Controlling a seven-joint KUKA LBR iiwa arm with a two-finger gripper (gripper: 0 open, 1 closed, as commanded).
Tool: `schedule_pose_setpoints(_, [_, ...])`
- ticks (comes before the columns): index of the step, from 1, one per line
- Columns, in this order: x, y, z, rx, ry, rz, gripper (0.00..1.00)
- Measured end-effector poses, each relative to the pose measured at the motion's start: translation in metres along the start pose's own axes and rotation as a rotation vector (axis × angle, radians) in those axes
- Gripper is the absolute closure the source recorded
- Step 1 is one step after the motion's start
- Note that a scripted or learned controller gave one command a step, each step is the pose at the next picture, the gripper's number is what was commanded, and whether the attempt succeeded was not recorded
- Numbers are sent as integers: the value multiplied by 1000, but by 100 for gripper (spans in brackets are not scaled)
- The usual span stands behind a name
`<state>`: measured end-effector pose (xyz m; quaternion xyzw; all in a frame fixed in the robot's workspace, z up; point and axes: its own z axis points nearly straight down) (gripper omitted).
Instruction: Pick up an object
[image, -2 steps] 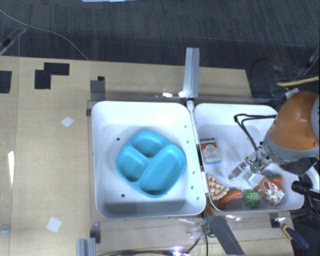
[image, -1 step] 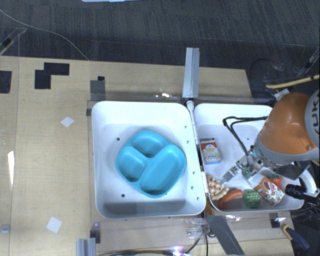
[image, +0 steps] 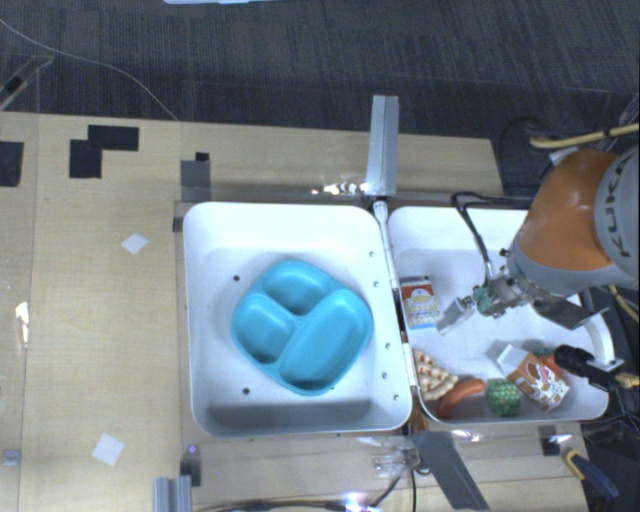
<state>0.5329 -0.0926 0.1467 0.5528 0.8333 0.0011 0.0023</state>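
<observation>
We look down on two white bins set side by side on a pale wooden tabletop. The letters "KU" read on the grey arm beside its orange band; a small carton near the right bin's left wall carries a red-and-white label whose writing is too small to read. A second printed packet, orange and white, lies near that bin's front right corner, equally illegible. The claw hangs over the middle of the right bin, just right of the carton; we cannot tell how it is set, and we see nothing in it. Along the front wall crowd a checked wafer, a red sausage-shaped toy and a green ball. The back half of the right bin's floor lies bare. A blue three-part dish sits mid-floor in the left bin, with open white margin all around it.
</observation>
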Motion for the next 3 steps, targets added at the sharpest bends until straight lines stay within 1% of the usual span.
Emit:
schedule_pose_setpoints(1, [13,-44,30,1,1,-223,0])
schedule_pose_setpoints(2, [13,-41,19,-4,-2,-223,100])
schedule_pose_setpoints(3, [2,-47,53,1,1,260,100])
